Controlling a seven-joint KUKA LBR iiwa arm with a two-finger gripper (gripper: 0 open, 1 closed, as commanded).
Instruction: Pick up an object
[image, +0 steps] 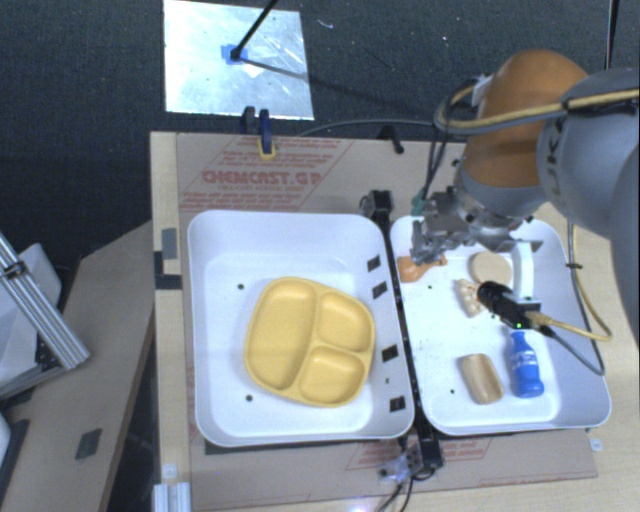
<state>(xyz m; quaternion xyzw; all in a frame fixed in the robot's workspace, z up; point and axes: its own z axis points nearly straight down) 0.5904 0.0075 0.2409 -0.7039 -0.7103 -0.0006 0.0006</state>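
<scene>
You look from one fixed camera above the tabletop (120, 290), tilted down at a slant. It takes in both white bins (290, 235) fully, and the arm (560, 130) enters from the right.

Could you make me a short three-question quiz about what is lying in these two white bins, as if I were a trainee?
1. True or false: the yellow plastic tray with three compartments lies in the left white bin.
2. Which thing lies nearest the front edge of the right white bin? A) the blue plastic bottle B) the small orange object C) the round beige piece
3. Fill in: the gripper hangs over the right bin's ____ corner, beside the small orange object.

Key: 1 true. 2 A; the tan rounded block lies beside the bottle. 3 back left, as the camera sees it.
</scene>
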